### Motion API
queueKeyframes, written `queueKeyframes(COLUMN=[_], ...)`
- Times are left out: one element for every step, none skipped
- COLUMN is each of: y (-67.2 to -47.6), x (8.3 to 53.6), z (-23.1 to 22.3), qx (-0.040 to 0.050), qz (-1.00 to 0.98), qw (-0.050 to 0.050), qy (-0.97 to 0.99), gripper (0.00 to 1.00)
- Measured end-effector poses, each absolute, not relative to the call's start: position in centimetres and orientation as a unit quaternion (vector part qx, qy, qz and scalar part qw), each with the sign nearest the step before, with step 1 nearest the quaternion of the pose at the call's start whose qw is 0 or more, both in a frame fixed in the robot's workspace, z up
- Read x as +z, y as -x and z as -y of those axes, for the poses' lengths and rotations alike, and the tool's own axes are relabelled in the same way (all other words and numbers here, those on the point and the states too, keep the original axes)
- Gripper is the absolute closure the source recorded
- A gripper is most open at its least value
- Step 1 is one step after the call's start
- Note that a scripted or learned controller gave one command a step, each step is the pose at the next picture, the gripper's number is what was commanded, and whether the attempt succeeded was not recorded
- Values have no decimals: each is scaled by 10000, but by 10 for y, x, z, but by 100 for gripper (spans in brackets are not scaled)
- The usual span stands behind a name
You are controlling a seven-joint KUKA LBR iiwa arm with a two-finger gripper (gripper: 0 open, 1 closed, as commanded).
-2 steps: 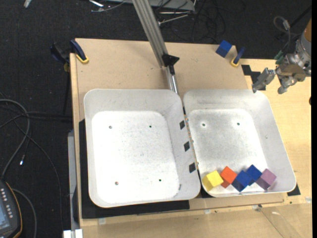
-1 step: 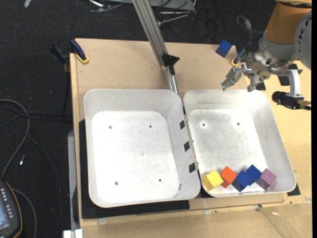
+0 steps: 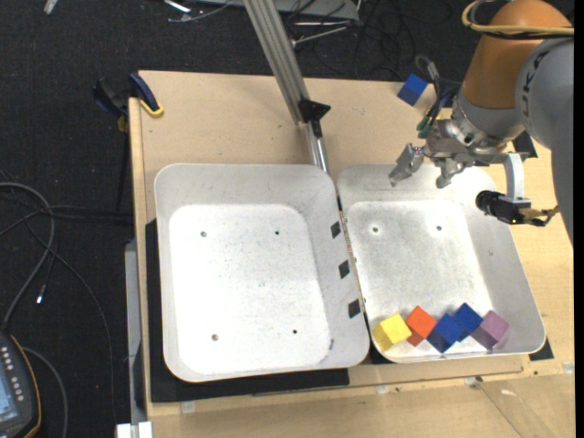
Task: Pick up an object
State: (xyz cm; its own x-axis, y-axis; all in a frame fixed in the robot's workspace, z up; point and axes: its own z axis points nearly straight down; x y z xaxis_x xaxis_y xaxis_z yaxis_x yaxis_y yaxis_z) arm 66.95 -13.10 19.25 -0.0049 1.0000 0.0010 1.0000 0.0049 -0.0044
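Four cubes — yellow cube [image 3: 393, 330], orange cube [image 3: 421, 322], blue cube [image 3: 454, 327], purple cube [image 3: 492, 328] — huddle against the right bin's [image 3: 511, 272] near wall.
Gripper [image 3: 424, 170] hangs over the far rim, jaws spread on nothing; every cube lies well apart from them, toward the camera, so a descent and reach remain.

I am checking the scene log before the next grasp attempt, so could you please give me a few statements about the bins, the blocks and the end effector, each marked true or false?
1. The yellow block, orange block, blue block and purple block lie along the near edge of the right bin. True.
2. The end effector holds the orange block between its fingers. False: it hangs open over the far edge of the right bin, with nothing between them.
3. The yellow block lies in the left bin. False: it is in the right bin, at the left end of the row.
4. The purple block is at the right end of the row. True.
5. The four blocks are stacked in a tower. False: they lie side by side.
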Motion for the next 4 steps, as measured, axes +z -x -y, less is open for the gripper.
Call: queueKeyframes(y=[-657, -569, -555, -520], x=[116, 104, 200, 285], z=[121, 101, 71, 99], qx=[24, 22, -27, -19], qz=[7083, 7061, 7089, 7062], qw=[33, 36, -28, -39], qy=[7059, 7081, 7053, 7080], gripper=[0, 0, 0, 0])
